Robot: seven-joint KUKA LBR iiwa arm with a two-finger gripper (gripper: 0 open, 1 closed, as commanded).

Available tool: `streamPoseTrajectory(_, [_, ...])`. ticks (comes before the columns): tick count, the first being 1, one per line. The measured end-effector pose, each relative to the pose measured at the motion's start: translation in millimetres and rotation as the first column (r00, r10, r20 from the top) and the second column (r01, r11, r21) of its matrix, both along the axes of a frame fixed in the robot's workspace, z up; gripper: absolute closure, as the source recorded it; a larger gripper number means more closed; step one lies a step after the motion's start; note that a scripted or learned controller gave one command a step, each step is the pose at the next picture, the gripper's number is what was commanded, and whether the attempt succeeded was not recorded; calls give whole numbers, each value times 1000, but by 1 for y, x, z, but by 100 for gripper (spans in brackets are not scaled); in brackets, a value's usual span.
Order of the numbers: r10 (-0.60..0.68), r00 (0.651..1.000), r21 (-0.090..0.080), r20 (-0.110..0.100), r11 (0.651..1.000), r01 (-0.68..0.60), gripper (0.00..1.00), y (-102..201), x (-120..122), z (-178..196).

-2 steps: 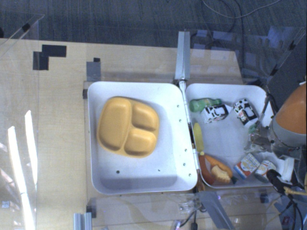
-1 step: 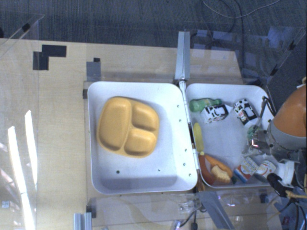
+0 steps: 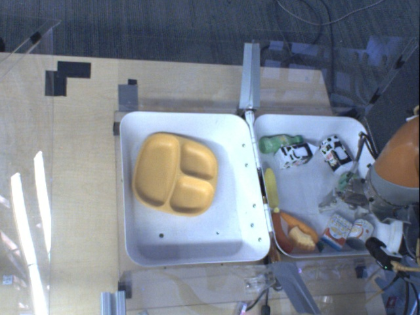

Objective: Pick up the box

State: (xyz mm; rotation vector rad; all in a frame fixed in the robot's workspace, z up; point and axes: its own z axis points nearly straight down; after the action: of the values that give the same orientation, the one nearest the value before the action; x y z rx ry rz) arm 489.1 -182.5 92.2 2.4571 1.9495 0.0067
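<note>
Two white bins side by side on bench; all places below given relative to the right bin.

Inside it, at the far-left corner: green bottle, lying on its side. Just right of the bottle, along the far part: two black-and-white spotted items, apart from each other. Against the left wall: long yellow piece, lying lengthways. At the near-left corner: orange and brown item, touching the near wall.

Box: small, white with orange and blue print, lying at the near-right part of the bin floor, just beside a small round pale item. Not lifted.

Arm entering over the right wall, orange band uppermost. Gripper low over the right part of the bin, just beyond the box on the far side; open or closed cannot be told, detail blurred. Nothing seen held.

Left of the right bin: second bin, bearing a yellow three-part tray toward its far-left part.
</note>
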Motion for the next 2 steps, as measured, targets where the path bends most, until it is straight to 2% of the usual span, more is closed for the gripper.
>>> streamPoseTrajectory(1, [-213, 977, 2, 4, 977, 213, 0, 32, 51, -3])
streamPoseTrajectory(2, [-301, 953, 2, 7, 953, 301, 0, 10, 2, -3])
